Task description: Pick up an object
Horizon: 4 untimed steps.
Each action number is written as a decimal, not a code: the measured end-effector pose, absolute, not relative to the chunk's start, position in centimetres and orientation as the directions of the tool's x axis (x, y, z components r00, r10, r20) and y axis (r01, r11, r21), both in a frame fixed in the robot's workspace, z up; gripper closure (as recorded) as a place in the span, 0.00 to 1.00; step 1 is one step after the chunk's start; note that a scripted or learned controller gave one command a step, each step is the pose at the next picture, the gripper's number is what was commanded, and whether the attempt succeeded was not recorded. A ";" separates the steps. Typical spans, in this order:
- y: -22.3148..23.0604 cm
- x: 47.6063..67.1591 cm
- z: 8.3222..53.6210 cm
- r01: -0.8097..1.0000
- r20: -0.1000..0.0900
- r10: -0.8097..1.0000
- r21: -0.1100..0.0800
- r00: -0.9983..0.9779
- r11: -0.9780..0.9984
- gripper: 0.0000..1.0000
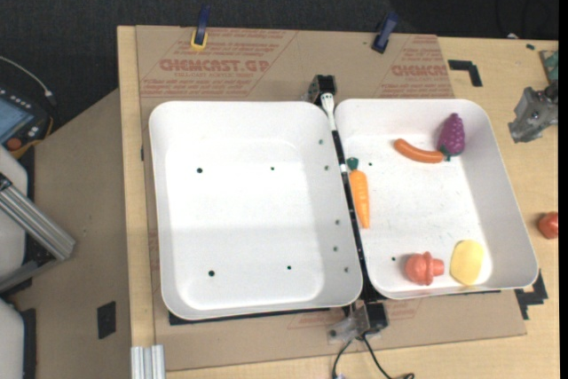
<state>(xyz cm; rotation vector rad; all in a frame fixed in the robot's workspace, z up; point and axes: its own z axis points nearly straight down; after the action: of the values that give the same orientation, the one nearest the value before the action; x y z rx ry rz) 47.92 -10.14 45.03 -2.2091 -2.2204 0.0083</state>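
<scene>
Down at the near edge, a yellow lemon-shaped toy [468, 262] and a red knobby plastic toy [423, 268] sit side by side in the shallow white bin on the view's right [497, 191]. An orange plastic carrot [358, 200] lies along that bin's left wall, and at the far end an orange-red toy sausage [419, 152] touches a purple bunch of plastic grapes [451, 134]. The grey gripper [532, 113] hangs outside the bin, off its far right corner, holding nothing I can see, and I cannot tell whether it is released or clenched.

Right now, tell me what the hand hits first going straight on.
Likely the right bin's wall, then the purple grapes: the hand seems to point left from outside that bin, though its height is unclear.
</scene>
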 end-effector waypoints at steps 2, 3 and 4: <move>-4.5 48.3 32.7 1.000 -0.001 1.000 0.004 0.001 -0.001 1.00; 0.2 47.8 26.5 1.000 0.002 1.000 -0.009 -0.005 0.005 1.00; -0.1 48.0 27.9 1.000 0.000 1.000 0.001 0.001 -0.001 1.00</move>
<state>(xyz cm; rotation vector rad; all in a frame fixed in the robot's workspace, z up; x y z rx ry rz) 47.97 -0.10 27.86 -2.2237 -2.2207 -0.0012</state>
